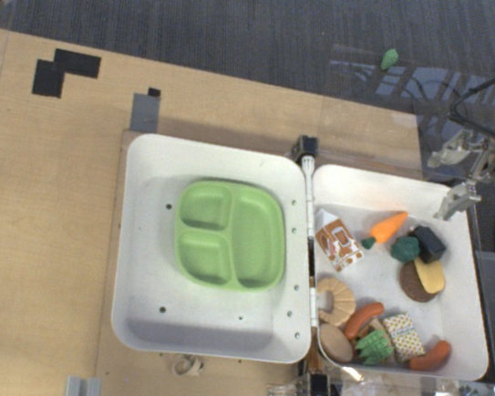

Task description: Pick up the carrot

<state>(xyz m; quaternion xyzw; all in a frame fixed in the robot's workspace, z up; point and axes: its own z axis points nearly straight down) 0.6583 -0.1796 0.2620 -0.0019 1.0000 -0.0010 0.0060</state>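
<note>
The carrot (pixel 388 226) lies in the right bin (pixel 479 315), down and left of the pincer (pixel 471 180), well apart from it. Just beside the carrot sits a dark green piece (pixel 405 250). The pincer hangs over the bin's far right corner; its opening cannot be told.

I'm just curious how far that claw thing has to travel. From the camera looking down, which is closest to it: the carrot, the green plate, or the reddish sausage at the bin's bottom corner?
Judged from the end effector, at the right bin's top edge:
1. Carrot, just left and below it, in the right bin.
2. Reddish sausage, at that bin's lower right corner.
3. Green divided plate, over in the left bin.
</note>
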